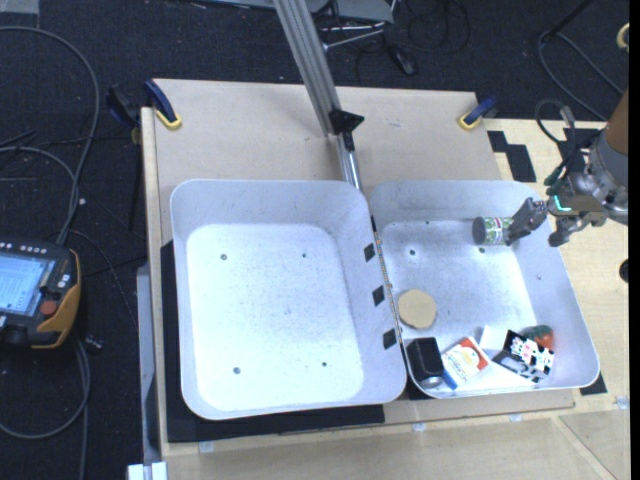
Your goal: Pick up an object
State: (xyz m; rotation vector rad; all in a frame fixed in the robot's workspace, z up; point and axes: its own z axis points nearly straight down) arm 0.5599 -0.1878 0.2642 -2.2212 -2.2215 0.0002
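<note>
**Robot arm at the right bin, beside a small can**

A wooden bench holds 2 shallow white bins side by side. The left bin sits next to the right bin, which holds several small things.

Near the right bin's far right side lies a small can, tipped on its side. Its long axis runs roughly left to right, with its pale end toward the left. It has a green and white label, but the writing is too small to read.

The gripper reaches in from the right, just beside the can's right end. Its 2 dark fingers stand apart, 1 touching or almost touching the can; I cannot tell which. Nothing sits between them.

Along the bin's near edge lie a round tan disc, a black block, an orange and white packet, and a black and white printed box. Their print cannot be read.

A handheld control unit with a lit screen lies on the floor to the left.
</note>
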